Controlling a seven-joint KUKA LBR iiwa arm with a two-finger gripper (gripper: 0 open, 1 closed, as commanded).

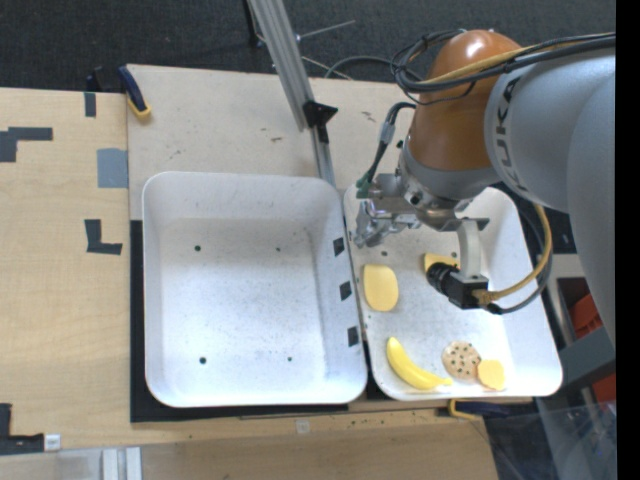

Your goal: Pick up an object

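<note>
My gripper (368,230) hangs over the upper left part of the right bin (530,363), just above a pale yellow oval piece (380,288). Its metal fingers point down and left; nothing shows between them. A yellow banana (412,366) lies near the bin's front edge. Beside it sit a speckled round cookie (461,359) and a small orange-yellow piece (491,373). Another yellow object (437,262) peeks out partly hidden behind the black part on the arm.
The left bin (240,288) stands beside the right one, sharing a raised rim. A slanted metal pole (290,68) crosses above the bins' back. The large grey arm with orange band (470,98) covers the right bin's back half.
</note>
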